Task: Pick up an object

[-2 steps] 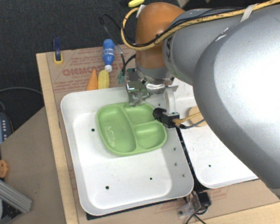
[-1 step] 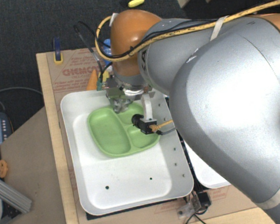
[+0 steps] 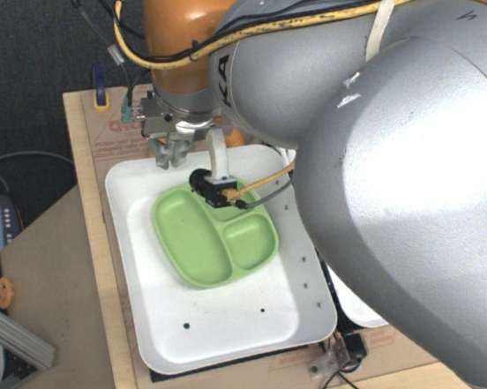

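Grey arm (image 3: 394, 125) overhangs green divided tray (image 3: 214, 237) in white bin (image 3: 155, 334); gripper (image 3: 191, 147) state unclear; no legible writing.

**One fixed camera, high over the bench, looking down at a slant**

There is a single view — no second camera to share any ground with. It sits above the wooden bench (image 3: 100, 252) and tilts downward, so the left white bin (image 3: 154, 325) appears whole, its far rim toward the top of the frame. The grey arm (image 3: 400, 168) enters from the right and passes close beneath the lens — near enough to cover most of the right half and nearly all of the second bin (image 3: 352, 306). Dark floor and cables lie along the top and left margins.
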Available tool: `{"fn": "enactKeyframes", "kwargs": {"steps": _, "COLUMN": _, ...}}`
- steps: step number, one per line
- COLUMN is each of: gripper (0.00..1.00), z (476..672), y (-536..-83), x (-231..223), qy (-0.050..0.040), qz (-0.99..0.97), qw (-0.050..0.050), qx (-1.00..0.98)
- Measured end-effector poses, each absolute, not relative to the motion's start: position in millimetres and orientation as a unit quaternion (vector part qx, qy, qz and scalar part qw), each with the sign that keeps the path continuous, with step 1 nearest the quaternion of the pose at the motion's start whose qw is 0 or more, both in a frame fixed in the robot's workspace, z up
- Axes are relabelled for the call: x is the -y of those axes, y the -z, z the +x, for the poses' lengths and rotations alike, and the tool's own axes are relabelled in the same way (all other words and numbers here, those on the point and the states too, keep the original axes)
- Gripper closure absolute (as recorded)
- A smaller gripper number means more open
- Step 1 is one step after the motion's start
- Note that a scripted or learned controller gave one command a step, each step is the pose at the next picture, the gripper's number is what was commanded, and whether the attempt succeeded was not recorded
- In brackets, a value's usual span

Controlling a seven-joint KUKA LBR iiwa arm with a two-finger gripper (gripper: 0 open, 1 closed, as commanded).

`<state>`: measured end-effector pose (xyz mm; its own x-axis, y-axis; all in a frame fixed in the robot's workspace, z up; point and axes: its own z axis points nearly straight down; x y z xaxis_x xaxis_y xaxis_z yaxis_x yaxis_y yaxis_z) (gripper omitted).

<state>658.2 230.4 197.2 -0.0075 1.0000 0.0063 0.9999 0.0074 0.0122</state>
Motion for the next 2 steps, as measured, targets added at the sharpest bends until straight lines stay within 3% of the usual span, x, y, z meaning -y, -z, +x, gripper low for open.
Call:
{"fn": "enactKeyframes", "kwargs": {"steps": 1, "gripper": 1.00, "z": 665.8, "y": -148, "x": -224, "qy": 0.0022, "qz": 0.707, "qw": -0.001, "qx": -0.708}}
{"fn": "enactKeyframes", "kwargs": {"steps": 2, "gripper": 1.00, "z": 639.5, "y": -203, "x": -147, "qy": 0.0010, "qz": 0.710, "qw": 0.000, "qx": -0.705}}
